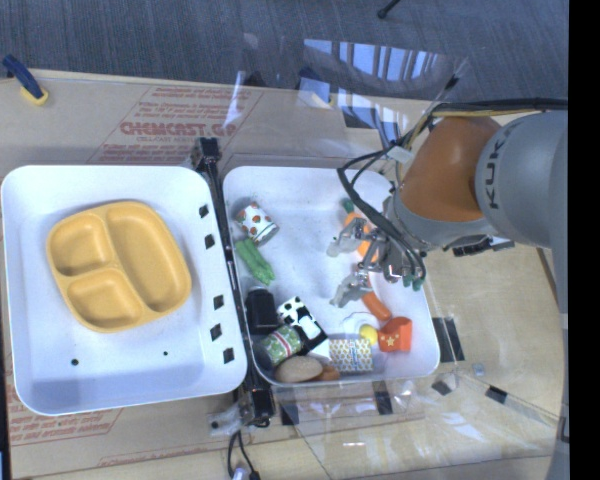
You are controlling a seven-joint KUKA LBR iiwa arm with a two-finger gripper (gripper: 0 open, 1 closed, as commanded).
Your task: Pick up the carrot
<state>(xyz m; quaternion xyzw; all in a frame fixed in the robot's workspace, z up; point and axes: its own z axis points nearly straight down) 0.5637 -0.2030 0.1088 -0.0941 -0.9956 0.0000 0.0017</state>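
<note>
Hovering over the right bin point(280, 183) with gripper point(352, 265) spread wide, gripping nothing. Lying just beside the lower fingertip, toward the orange block point(395, 335): the carrot point(377, 304) (partly hidden). Risking a fingertip nudging it against that block, closing on air.

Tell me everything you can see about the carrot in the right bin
The carrot is a small orange piece that looks like plastic toy food. It lies flat on the floor of the right bin, slanting toward the near right corner. Its upper end is hidden under the gripper, so its full shape cannot be told. Its lower end sits close to an orange block with a star; whether they touch is unclear.
</note>
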